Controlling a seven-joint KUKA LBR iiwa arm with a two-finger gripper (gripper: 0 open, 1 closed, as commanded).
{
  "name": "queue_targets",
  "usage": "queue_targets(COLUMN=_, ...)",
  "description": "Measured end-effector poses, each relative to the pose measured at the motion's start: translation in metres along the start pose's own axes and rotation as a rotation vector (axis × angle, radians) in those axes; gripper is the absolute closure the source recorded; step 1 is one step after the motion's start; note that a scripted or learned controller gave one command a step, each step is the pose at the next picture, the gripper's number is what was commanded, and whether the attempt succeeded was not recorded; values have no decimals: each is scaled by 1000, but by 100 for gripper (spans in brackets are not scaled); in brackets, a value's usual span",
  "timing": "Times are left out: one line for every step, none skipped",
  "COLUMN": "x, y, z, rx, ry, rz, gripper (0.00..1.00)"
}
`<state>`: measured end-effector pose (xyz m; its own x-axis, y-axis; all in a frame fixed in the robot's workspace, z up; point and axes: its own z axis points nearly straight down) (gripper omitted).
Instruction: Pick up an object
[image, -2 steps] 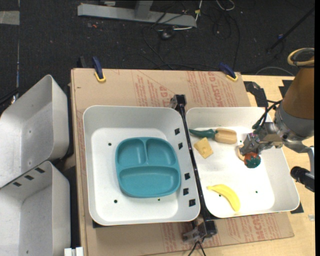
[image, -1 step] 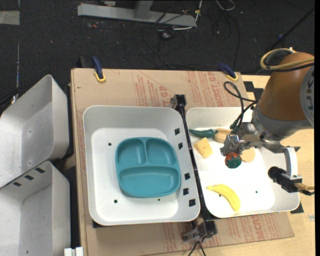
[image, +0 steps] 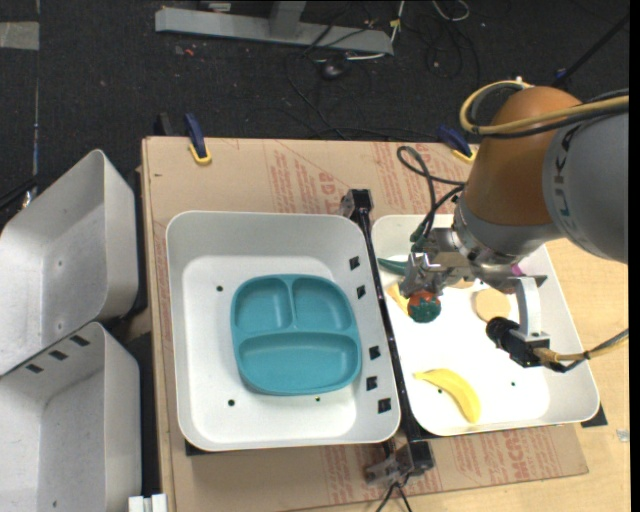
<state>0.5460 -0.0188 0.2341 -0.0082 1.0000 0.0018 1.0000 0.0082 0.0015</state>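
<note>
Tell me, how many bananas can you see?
1. The banana lies near the front of the right bin, apart from the claw. A yellow bit beside the claw might be something else; the arm hides part of that bin.

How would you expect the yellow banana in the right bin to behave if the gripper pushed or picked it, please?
The yellow banana is curved, so a push would probably spin it on the right bin floor. It looks like smooth plastic, likely light and stiff, and its tapered ends might slip from a pinch.

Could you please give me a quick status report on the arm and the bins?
Gripper low over right bin, above a small green-and-red object. Banana lies loose nearer the front. Teal divided plate in left bin. Nothing in the way.
</note>
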Motion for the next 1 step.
queue_targets(x=55, y=8, z=10, rx=2, ry=0, rz=0, gripper=100)
